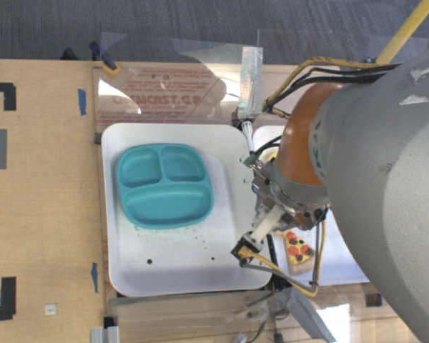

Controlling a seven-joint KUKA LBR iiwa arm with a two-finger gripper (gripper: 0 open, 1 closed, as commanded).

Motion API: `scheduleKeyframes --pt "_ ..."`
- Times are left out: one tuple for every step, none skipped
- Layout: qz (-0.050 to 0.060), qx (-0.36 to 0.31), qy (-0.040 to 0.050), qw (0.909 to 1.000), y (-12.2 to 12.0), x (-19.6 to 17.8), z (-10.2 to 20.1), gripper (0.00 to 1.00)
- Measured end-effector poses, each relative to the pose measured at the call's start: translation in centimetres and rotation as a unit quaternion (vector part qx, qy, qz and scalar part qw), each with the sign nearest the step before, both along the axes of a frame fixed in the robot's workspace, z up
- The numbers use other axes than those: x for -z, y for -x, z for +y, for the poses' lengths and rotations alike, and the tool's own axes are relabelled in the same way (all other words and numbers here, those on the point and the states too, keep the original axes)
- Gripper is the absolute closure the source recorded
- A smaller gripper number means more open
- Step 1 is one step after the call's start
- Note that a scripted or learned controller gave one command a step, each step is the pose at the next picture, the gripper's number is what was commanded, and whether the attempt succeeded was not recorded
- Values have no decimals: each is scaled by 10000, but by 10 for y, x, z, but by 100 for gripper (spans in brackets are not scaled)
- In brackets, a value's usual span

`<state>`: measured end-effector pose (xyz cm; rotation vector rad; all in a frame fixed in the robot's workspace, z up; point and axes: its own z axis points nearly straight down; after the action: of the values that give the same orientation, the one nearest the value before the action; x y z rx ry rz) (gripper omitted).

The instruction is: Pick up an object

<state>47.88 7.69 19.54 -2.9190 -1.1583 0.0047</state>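
In the camera view, a small wedge-shaped toy pizza slice, pale yellow with red spots (298,251), lies in the right white bin (336,274), near the gripper (294,219) at its six o'clock. A teal three-compartment plastic plate (164,186) lies at nine o'clock. A straight descent centred on the slice is advised. Whether the claw is apart or together cannot be told, and nothing is seen held.

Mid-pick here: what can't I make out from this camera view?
In the camera view:
Right shallow white bin: mostly covered by the grey arm, so most of its contents are hidden.
Yellow pizza-slice toy with red spots: top end hidden under the wrist.
Dark specks in the left white bin: too small to identify.
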Motion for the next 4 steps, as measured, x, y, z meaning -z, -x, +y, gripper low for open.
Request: scheduleKeyframes --pt "-6 2727 10 9621 -12 8 29 100" --pt "31 1512 6 9885 2 80 99 100" --pt "-22 2694 -7 9630 -1 -4 115 100" --pt "-23 2702 -3 9628 -1 -13 114 100"
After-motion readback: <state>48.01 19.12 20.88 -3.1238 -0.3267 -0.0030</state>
